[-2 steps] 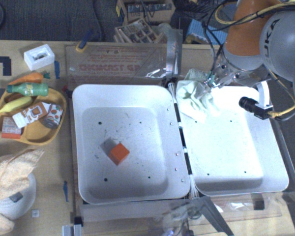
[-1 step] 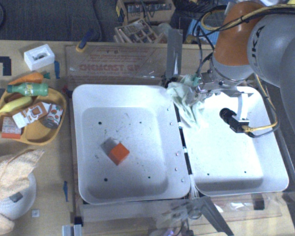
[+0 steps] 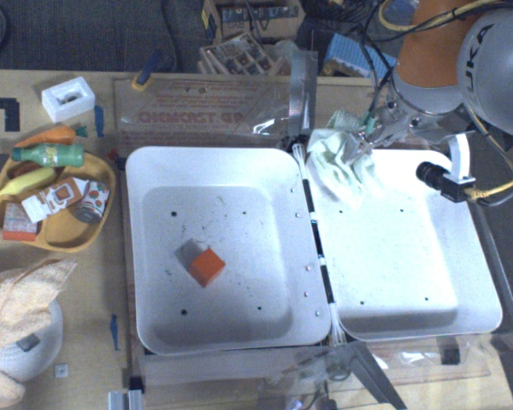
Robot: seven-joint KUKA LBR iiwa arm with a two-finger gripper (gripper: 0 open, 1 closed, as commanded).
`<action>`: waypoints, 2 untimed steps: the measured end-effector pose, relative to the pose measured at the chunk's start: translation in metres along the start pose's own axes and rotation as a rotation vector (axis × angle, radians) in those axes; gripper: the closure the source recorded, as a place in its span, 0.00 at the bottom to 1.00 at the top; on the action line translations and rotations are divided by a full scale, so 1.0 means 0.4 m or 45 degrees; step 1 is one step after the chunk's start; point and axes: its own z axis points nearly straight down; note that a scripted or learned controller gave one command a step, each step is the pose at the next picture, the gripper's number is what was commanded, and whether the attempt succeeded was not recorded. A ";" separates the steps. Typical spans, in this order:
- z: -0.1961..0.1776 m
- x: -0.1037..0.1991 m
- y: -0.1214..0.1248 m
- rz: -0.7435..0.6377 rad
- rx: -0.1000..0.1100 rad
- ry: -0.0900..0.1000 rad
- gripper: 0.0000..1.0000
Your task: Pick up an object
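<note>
A pale white-green cloth point(image 3: 336, 171) is bunched at the far left corner of the right bin point(image 3: 410, 254), partly over the rim between the bins. My gripper point(image 3: 357, 149) comes down from the right onto the cloth's upper part. Its fingers are closed on a fold, and the cloth hangs puckered below them. An orange block point(image 3: 209, 267) with a grey face lies in the left bin point(image 3: 162, 195), left of centre and far from the gripper.
A clear plastic sheet point(image 3: 214, 109) lies behind the left bin. At the far left stand a yellow bowl point(image 3: 51, 229) of packets and bottles, a white box point(image 3: 68, 98) and a crumpled cloth point(image 3: 21, 310). Cables and boxes crowd the back.
</note>
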 end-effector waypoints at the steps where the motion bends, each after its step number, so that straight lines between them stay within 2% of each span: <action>1: -0.026 0.014 0.005 0.256 0.001 0.001 1.00; 2: -0.020 -0.069 -0.028 -0.365 0.002 0.003 1.00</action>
